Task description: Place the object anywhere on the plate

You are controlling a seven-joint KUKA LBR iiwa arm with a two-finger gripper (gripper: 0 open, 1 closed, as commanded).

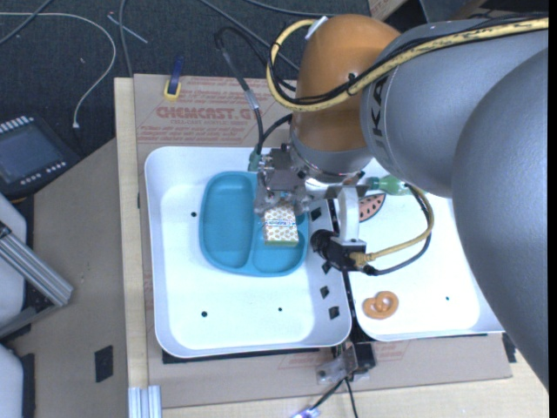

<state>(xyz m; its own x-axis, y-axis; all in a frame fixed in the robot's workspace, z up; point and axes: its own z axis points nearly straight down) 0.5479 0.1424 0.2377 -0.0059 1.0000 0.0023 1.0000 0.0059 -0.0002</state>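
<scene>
A blue plate (228, 223) lies in the left white bin (178, 259). My gripper (280, 205) hangs over the plate's right part, under the orange wrist band. A small pale packet with a fine pattern (279, 226) sits between the fingers, just above or on the plate's right side. The fingers look shut on its top edge.
The right bin (435, 312) holds a small pretzel-like piece (380, 304) near the front and a watermelon-slice toy (372, 205) beside a green item (384, 185). A yellow cable loops from the arm across that bin. The big grey arm covers the right side.
</scene>
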